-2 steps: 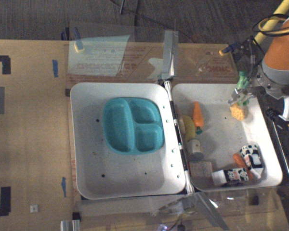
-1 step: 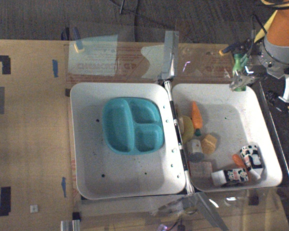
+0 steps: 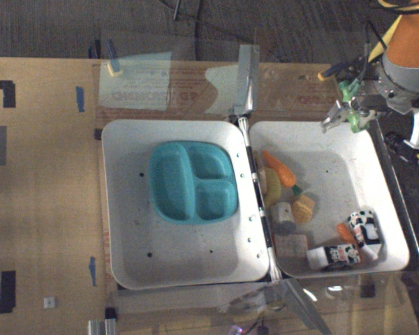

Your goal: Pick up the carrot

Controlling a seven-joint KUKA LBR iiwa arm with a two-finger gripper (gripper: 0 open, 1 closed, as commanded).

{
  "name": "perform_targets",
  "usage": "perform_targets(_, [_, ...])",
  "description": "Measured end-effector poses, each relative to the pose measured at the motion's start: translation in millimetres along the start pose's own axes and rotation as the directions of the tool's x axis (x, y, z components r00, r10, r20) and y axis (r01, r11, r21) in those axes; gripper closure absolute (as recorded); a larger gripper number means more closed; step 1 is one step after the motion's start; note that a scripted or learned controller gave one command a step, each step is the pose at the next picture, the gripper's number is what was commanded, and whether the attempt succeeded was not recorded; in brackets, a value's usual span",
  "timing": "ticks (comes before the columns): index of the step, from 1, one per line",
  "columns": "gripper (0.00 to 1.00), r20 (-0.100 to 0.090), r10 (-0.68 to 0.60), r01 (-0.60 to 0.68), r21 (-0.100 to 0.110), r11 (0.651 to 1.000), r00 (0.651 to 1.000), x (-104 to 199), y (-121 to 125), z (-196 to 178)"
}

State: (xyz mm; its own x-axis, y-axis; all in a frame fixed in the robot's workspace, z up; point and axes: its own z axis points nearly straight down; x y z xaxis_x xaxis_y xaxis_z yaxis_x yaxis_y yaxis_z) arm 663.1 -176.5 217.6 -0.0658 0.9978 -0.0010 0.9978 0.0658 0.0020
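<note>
Claw (image 3: 348, 115) hangs parted, holding nothing, well apart from carrot (image 3: 279, 169); no writing legible.

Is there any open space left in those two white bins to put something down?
Yes. In the right bin, the floor between the carrot and the far right wall is bare. In the left bin, a strip below the teal divided plate is free. The right bin's left side and near corner are crowded with small toys.
</note>
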Motion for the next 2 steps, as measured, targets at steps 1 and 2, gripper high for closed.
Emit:
perform_targets(1, [0.00, -0.001, -0.210, 0.210, -0.001, 0.978, 0.978, 54, -38, 123])
perform_targets(2, [0.00, -0.003, -0.089, 0.089, 0.002, 0.996, 0.996, 18, -101, 107])
